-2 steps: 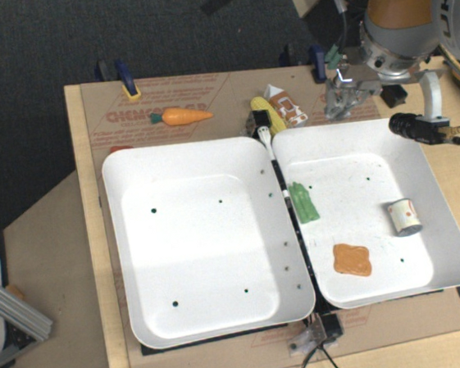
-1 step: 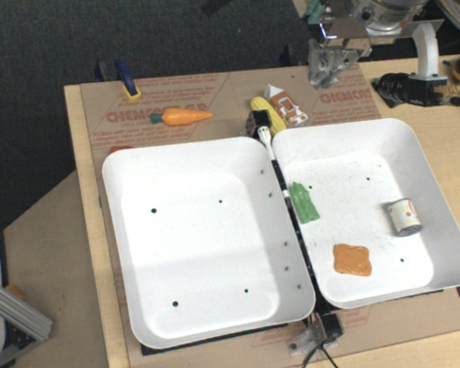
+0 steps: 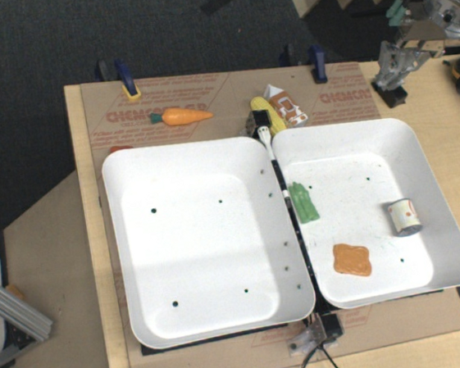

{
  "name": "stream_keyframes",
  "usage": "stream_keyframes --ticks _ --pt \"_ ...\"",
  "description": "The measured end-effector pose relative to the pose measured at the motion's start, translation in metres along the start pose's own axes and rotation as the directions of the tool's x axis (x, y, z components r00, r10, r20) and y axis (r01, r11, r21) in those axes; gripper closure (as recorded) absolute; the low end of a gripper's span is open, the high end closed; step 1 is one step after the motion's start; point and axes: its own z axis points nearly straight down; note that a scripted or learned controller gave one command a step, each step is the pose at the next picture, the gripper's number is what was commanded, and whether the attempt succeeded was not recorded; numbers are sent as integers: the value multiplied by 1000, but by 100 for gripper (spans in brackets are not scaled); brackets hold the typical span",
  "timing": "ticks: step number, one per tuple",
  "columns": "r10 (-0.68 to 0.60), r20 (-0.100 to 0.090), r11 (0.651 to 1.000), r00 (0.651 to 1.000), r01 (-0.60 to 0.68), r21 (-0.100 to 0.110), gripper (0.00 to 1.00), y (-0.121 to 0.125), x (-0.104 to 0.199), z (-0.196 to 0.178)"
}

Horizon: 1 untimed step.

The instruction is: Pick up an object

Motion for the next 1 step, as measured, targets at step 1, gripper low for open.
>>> stream_keyframes --ticks 1 --pt "-19 -8 1000 1000 19 11 100 7 118 59"
